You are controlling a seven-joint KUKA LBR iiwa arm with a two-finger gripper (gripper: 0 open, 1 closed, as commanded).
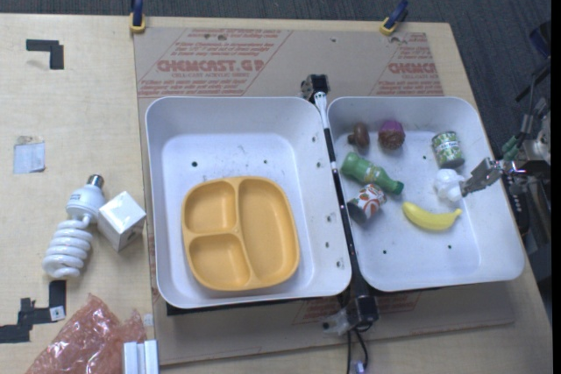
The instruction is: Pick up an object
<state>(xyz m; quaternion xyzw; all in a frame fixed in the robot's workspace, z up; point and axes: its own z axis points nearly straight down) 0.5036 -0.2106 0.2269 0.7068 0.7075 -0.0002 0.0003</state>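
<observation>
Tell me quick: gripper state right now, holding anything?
Gripper: at the right bin's right side, beside a small white object; whether it is open, shut or holding cannot be told.

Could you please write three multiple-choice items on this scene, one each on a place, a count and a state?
1. Where does the yellow divided plate lie?
A. left bin
B. right bin
C. on the bench by the bulb

2. How many compartments does the plate have?
A. two
B. three
C. four

3. How does the green bottle stand?
A. upright
B. on its side
C. inside the plate

Key: 1 A, it rests on the left bin's floor. 2 B, two small sections beside one long one. 3 B, it lies lengthwise in the right bin above the banana.
</observation>
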